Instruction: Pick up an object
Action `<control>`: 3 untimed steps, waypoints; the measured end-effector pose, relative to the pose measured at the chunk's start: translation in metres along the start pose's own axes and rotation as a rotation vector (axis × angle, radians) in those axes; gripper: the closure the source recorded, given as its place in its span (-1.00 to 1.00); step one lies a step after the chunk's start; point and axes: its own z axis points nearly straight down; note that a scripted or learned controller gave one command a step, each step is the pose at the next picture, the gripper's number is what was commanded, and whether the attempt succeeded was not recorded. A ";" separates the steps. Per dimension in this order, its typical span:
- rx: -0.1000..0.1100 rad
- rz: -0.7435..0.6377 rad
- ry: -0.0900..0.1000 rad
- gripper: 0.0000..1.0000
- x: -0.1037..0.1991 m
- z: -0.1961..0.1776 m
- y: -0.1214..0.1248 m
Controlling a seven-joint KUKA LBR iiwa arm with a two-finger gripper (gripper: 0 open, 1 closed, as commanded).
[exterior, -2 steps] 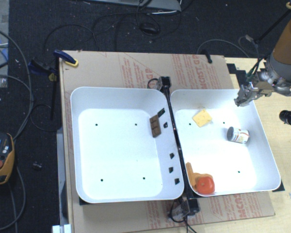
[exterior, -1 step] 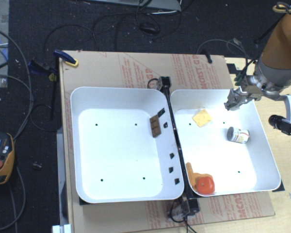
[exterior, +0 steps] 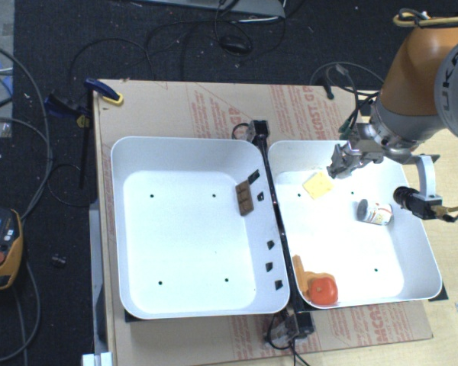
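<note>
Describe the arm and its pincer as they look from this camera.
The arm has a bulky rounded orange section above a grey wrist, with dark lettering on the grey shell at the right edge. The pincer is a small grey metal assembly. Thin dark cables loop beside the wrist, and a white bracket with a black fitting hangs below it.

Around the brown cardboard-covered bench top (exterior: 183,109), a blue-and-yellow clamp (exterior: 101,91) grips its far-left corner, black cables (exterior: 149,40) trail over the dark floor beyond it, and an orange-edged handheld pendant (exterior: 0,248) lies off its left side.
</note>
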 end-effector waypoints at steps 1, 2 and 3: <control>-0.001 -0.002 0.001 1.00 0.058 -0.004 -0.010; -0.001 0.000 0.000 1.00 0.108 -0.014 -0.031; 0.000 -0.001 0.000 1.00 0.160 -0.021 -0.047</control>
